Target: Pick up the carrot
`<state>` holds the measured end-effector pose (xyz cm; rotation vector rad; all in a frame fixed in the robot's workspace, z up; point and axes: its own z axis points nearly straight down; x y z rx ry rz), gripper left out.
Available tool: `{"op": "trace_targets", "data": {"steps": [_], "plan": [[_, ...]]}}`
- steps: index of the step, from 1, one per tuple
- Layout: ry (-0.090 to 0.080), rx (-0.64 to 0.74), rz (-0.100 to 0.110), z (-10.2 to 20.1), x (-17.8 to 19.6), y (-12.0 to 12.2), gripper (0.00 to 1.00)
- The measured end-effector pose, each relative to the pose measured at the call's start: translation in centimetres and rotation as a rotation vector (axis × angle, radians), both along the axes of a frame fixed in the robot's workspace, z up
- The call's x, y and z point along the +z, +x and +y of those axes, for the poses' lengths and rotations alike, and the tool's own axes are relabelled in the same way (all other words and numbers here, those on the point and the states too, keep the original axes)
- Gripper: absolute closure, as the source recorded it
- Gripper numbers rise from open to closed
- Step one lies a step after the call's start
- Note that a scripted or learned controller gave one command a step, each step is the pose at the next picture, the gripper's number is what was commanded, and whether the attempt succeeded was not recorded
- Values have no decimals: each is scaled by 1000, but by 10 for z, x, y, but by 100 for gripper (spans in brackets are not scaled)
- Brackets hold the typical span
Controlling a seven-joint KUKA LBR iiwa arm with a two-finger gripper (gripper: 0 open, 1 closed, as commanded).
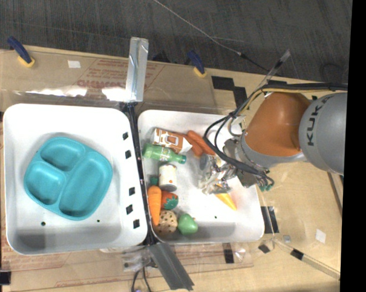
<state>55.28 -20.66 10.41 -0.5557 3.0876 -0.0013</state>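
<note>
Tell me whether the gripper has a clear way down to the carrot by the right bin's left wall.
Probably yes. The carrot lies uncovered on top, and the gripper hovers across the bin. But the bin wall, strawberry and cookie crowd it, leaving little finger room.

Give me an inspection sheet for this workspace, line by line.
Surface: two white bins; left bin holds a teal tray.
Job's things: carrot lies by the right bin's left wall, untouched.
Clutter: green bottle, orange box, can, sausage, yellow wedge, green fruit.
Grippers: gripper low in the right bin, apart from the carrot.
Cables: black ones looped at the wrist.
Surroundings: cardboard, blue clamps.
</note>
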Motion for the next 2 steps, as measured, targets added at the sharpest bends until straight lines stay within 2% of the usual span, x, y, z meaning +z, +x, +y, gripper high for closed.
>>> {"op": "trace_targets", "data": {"steps": [1,2], "plan": [[-6,216,-6,-3,135,3,100],[-1,666,4,51,139,-61,100]]}}
